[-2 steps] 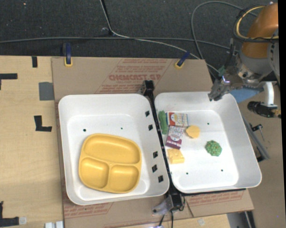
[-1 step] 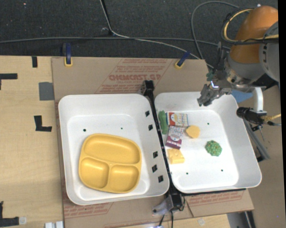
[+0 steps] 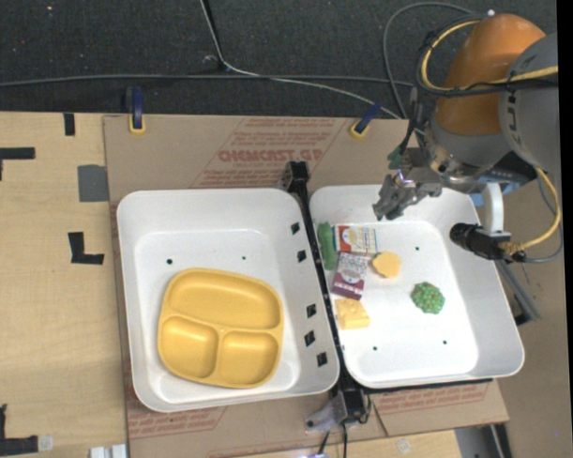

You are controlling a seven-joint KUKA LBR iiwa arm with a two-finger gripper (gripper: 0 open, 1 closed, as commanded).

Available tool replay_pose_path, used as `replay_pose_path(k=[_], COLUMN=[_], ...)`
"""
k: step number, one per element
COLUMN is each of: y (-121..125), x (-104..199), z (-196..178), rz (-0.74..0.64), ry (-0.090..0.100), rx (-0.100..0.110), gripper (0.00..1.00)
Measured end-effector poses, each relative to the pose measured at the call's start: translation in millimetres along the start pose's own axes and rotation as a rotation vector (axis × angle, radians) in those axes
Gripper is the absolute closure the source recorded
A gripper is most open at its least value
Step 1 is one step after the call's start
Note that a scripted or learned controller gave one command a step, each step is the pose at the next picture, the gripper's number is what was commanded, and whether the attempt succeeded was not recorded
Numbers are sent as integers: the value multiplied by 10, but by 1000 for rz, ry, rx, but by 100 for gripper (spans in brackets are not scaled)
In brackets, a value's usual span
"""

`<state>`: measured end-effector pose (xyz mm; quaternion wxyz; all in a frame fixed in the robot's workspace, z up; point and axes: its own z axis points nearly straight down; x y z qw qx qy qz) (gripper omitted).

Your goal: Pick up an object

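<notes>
My gripper (image 3: 391,207) hangs over the far edge of the right bin (image 3: 478,348), above and to the right of the objects. Below it lie a small printed packet (image 3: 355,239), a green stick (image 3: 326,244) along the bin's left wall, a yellow-orange round piece (image 3: 387,264), a purple wrapper (image 3: 348,282), a yellow cheese-like wedge (image 3: 352,313) and a green broccoli floret (image 3: 427,297). Nothing shows between the fingers.
The left bin (image 3: 136,229) holds a yellow divided plate (image 3: 219,326). A black divider (image 3: 311,269) runs between the bins. Cables loop over the arm at the upper right, and a black fitting (image 3: 475,239) sits at the right bin's rim.
</notes>
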<state>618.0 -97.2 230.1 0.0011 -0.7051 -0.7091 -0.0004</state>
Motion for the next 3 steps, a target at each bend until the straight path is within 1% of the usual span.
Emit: replay_pose_path(k=[1, 2, 3], y=[-275, -400, -543], x=[468, 1063, 1626], z=[-29, -50, 64], rz=[0, -2, -1], ry=[0, 0, -1], rx=[2, 2, 3], gripper=[100, 100, 100])
